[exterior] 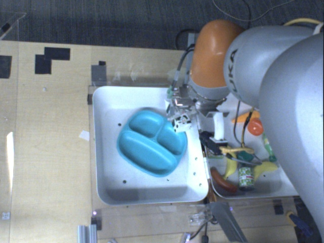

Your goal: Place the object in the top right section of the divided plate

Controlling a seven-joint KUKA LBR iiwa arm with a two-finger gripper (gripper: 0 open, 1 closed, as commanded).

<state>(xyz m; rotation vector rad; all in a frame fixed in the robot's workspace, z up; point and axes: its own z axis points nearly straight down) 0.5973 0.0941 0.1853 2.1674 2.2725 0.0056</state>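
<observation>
Blue divided plate (149, 148) in the left bin (104, 151), flat on the white floor, turned at a slant, with one long section along its lower left and two smaller ones toward the upper right. All three sections bare blue. Right at the rim of the top right section, a small black-and-white shape, too small and too blurred to tell apart from the gripper (178, 116) above it. No telling whether open or closed, nor whether holding anything.

Just beside, sharing a wall, the right bin (273, 189), with yellow bananas (230, 167), a green can (246, 177), a brown lump (223, 182) and an orange ball (255, 127) crowded together.

Beneath both, a pale wooden bench (45, 151) with black squares (50, 59) near its far left edge. Beyond the bench, dark grey carpet (101, 9) with a thin cable (238, 14) looped across it.

Reaching in from the right, the grey arm (283, 70), large and close to the lens, covering much of the right bin. Orange band (215, 49) bulging over the far wall between the bins, wrist pointing down and left onto the plate's upper right corner.
</observation>
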